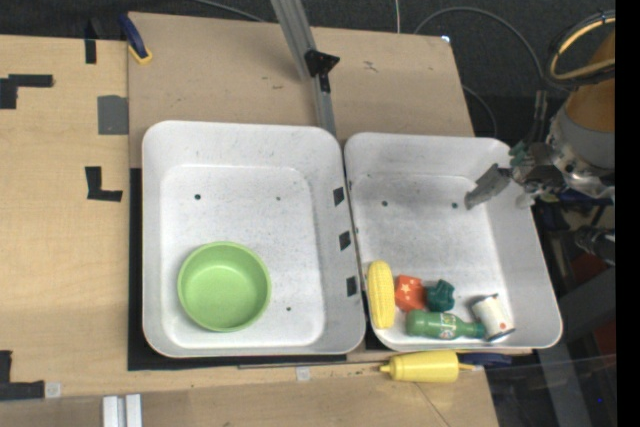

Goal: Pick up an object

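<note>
Grey arm (585, 140) with orange band above wrist — pale silver collar, dark cluttered wrist, slim grey claw (487, 187).

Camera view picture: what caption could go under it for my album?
Robot pincer hovers over the right bin of toys; green bowl sits in the left bin.

bins (240, 140): white, black-speckled
bowl (224, 286): light green
corn (380, 294): yellow
bottle (441, 324): dark green
small toy (408, 291): orange-red
cup (491, 312): white
mustard bottle (424, 367): yellow
bench (215, 70): tan
</note>
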Action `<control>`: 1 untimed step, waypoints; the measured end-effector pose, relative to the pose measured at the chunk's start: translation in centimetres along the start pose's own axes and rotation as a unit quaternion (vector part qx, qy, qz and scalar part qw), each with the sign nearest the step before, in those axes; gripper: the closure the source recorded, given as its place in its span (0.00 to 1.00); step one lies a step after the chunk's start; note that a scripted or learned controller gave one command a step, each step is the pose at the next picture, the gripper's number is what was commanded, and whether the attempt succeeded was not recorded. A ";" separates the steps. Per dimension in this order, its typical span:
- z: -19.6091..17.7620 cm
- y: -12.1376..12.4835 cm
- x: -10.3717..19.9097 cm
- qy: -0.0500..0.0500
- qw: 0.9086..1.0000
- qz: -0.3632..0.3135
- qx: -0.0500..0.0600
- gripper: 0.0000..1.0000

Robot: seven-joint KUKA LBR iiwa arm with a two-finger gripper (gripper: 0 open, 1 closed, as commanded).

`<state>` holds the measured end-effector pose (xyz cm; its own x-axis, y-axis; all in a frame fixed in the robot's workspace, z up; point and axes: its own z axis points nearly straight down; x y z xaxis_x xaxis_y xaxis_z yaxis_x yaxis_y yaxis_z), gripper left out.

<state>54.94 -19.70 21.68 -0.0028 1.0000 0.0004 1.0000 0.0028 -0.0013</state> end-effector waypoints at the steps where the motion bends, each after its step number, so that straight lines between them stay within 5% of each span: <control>1: 0.0 0.0 0.0 0.000 1.000 0.000 0.000 0.00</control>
<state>54.94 -19.70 21.69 -0.0023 1.0000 0.0006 1.0000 0.0023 -0.0013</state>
